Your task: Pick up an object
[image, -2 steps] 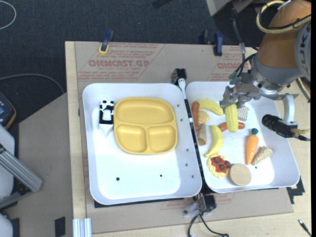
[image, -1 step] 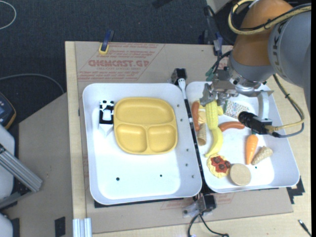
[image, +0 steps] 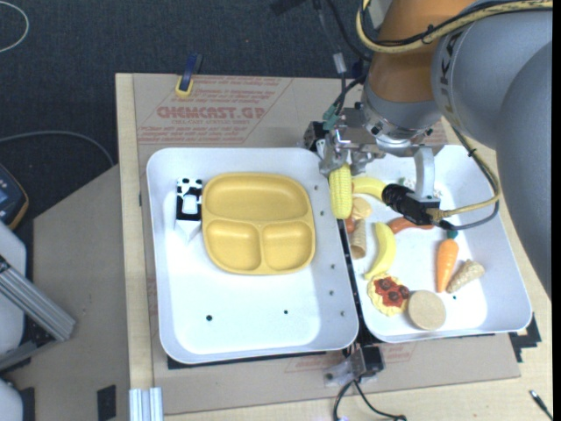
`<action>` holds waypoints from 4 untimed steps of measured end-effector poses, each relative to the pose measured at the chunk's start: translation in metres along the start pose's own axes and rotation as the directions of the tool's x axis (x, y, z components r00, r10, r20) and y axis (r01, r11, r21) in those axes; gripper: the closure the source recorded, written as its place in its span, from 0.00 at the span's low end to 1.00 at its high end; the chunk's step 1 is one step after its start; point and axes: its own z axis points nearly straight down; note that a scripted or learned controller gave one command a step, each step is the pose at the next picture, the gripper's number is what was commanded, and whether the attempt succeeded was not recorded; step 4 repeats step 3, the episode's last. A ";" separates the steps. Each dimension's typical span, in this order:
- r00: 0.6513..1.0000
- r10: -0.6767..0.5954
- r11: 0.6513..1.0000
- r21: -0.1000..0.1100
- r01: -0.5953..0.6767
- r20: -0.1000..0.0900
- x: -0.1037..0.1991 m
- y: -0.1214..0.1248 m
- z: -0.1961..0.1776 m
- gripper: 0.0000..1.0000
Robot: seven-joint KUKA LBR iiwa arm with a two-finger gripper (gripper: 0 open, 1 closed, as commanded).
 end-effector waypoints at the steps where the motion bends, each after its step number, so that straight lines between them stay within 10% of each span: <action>1: 1.000 0.008 1.000 0.008 -0.008 0.002 -0.008 0.001 0.011 1.00; 4: 1.000 0.008 1.000 0.004 -0.008 0.002 -0.015 -0.007 -0.007 1.00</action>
